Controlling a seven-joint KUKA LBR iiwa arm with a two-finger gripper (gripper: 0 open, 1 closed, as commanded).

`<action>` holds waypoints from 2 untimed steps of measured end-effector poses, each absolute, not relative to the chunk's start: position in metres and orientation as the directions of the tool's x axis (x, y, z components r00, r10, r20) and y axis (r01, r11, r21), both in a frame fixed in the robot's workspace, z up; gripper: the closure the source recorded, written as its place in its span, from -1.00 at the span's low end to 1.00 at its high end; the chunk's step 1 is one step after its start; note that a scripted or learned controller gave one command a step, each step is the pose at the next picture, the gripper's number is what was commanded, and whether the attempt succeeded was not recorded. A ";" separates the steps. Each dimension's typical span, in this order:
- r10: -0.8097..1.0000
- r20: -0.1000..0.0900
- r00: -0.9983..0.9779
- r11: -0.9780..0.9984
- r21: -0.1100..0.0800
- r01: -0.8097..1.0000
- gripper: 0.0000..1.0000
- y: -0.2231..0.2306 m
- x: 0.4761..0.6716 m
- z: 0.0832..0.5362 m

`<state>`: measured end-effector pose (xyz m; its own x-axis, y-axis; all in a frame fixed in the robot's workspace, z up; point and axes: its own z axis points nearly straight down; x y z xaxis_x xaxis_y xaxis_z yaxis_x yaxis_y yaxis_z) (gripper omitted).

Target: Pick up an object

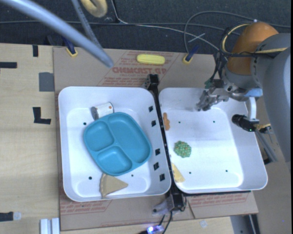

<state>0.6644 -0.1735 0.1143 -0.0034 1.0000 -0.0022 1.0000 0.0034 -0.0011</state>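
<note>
In the camera view the arm comes in from the right of the frame, its orange band high at the upper right. The gripper [205, 103] hangs over the upper left part of the right bin [244, 179]. It seems placed there to work among that bin's things, though nothing lies right under it.

The nearest likely thing to pick is the green ball [182, 149], knobbly and alone near the middle of the right bin, well apart from the gripper and lower in the frame. A small orange piece [166, 121] lies against that bin's left wall, and a yellowish scrap [177, 174] sits by the lower left wall.

In the left bin [68, 130], a blue divided plate [117, 143] fills the centre, tilted. A small cup [102, 110] on its side touches the plate's upper edge, and a tan wedge [111, 184] lies just below it.

Between the gripper's tips I see nothing, but they are small, dark and blurred against the wrist, so I cannot tell how far the jaws stand apart. A yellow thing [150, 59] lies on the cardboard above the bins. The arm's body hides the right bin's far right rim.
</note>
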 end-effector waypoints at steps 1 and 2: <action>1.000 -0.001 -0.002 0.002 0.004 1.000 1.00 -0.168 0.661 0.160; 1.000 0.000 -0.002 0.002 0.004 1.000 1.00 -0.157 0.664 0.213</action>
